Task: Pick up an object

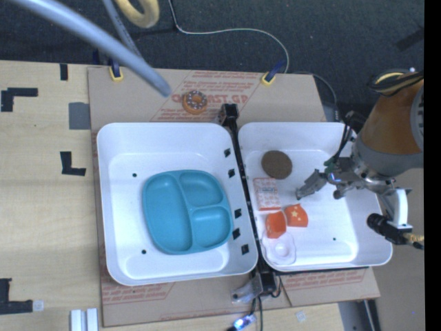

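The right bin (344, 250) holds a brown round disc (276, 163), a pale pink packet (267, 192), a red-orange block (275, 224), a small orange piece (296, 215) and a white object (281, 250) near the front wall. My gripper (320, 187) hangs over the middle of this bin, right of the packet and up-right of the orange piece. It is open, with nothing between its fingers. The grey arm with its orange band (393, 119) comes in from the right.
The left bin (117, 150) holds a blue divided plate (186, 210). A black clip divider (238, 185) runs between the bins. A small doughnut-like ring (195, 101) lies on the cardboard behind them. A grey pole (83, 26) crosses the top left.
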`<state>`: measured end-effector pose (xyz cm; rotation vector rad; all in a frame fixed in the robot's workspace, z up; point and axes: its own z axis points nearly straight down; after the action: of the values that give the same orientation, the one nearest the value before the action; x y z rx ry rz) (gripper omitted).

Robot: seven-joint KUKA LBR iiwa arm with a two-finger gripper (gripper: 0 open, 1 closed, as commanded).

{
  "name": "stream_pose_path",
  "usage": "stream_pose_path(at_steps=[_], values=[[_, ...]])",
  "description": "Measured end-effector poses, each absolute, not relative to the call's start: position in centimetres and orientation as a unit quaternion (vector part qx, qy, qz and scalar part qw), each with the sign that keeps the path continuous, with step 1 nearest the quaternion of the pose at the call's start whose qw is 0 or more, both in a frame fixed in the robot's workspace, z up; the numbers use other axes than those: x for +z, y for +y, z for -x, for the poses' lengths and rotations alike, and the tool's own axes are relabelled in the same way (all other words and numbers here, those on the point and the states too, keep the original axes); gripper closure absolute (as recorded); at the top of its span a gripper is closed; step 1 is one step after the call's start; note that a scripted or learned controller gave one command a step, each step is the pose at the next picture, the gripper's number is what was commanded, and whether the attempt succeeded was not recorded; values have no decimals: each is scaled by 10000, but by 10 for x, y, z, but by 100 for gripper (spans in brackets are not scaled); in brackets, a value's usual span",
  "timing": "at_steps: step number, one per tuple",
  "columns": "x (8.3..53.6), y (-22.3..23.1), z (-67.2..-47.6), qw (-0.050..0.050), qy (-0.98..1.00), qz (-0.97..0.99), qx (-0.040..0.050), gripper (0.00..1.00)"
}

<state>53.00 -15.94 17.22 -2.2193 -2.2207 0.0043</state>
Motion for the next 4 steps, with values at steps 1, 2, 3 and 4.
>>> stream_pose_path(at_steps=[1,2,3,4], values=[[123,-157,-520,28,-7072,7070,23,0],[135,-156,-521,16,-7081,7061,7,100],[193,-147,-522,-16,-7079,7063,-9,100],[239,-156,-521,-6,-7078,7064,-3,100]])
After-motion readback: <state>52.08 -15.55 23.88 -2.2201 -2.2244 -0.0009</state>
